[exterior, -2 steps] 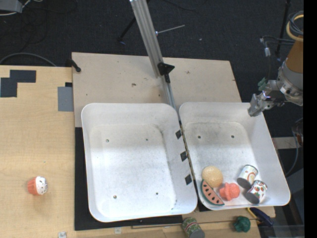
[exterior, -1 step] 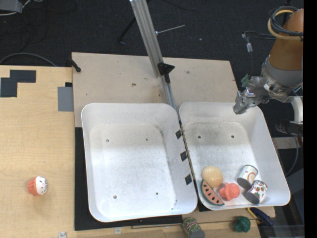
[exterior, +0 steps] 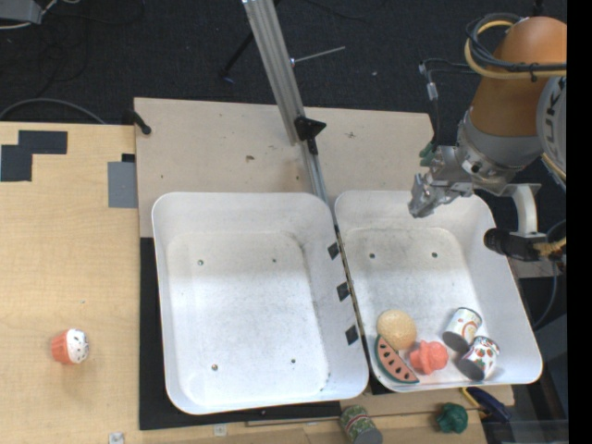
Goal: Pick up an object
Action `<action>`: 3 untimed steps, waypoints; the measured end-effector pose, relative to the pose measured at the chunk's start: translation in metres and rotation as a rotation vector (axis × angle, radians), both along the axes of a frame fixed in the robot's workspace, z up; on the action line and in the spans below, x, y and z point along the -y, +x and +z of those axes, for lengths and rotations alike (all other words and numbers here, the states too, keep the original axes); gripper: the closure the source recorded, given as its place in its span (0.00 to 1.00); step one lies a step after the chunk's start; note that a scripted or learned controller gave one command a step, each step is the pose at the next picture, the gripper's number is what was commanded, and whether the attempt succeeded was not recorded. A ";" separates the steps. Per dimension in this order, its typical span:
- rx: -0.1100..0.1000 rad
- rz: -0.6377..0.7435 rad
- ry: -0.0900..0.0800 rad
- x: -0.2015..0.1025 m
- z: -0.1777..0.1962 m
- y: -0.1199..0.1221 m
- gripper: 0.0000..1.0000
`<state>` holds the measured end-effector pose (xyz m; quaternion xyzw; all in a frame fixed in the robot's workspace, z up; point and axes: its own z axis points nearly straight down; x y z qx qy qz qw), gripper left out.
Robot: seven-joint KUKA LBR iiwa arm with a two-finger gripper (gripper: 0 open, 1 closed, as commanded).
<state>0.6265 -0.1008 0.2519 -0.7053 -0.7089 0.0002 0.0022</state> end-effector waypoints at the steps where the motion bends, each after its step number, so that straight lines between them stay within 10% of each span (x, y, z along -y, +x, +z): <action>1: 0.002 -0.001 -0.001 -0.054 0.001 0.010 1.00; 3: -0.002 -0.001 -0.001 -0.155 -0.019 0.001 1.00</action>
